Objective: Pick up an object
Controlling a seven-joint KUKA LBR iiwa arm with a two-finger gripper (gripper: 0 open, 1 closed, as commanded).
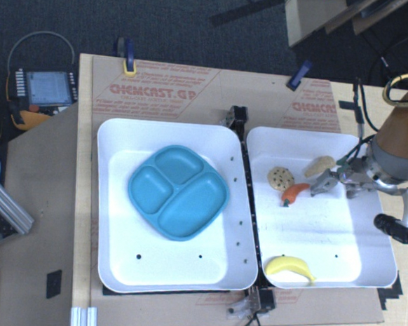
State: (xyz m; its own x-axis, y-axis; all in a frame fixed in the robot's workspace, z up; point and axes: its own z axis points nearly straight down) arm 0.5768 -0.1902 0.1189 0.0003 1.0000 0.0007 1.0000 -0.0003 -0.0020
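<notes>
The right bin (322,266) holds several small items. A round speckled cookie (281,177) lies at its upper left. Just right of the cookie is an orange-red carrot-shaped piece (295,193), and a tan bread-like piece (320,164) lies above that. A yellow banana (290,268) rests against the bin's front wall. My gripper (331,181) hangs low over the upper part of this bin, just right of the carrot piece and below the tan piece. I see nothing held in it.
A blue divided plate (178,190) lies in the middle of the left bin (112,257). The arm's grey body with the orange band (403,132) reaches in at the right edge. Clamps (129,65) and cables sit along the bench's far edge.
</notes>
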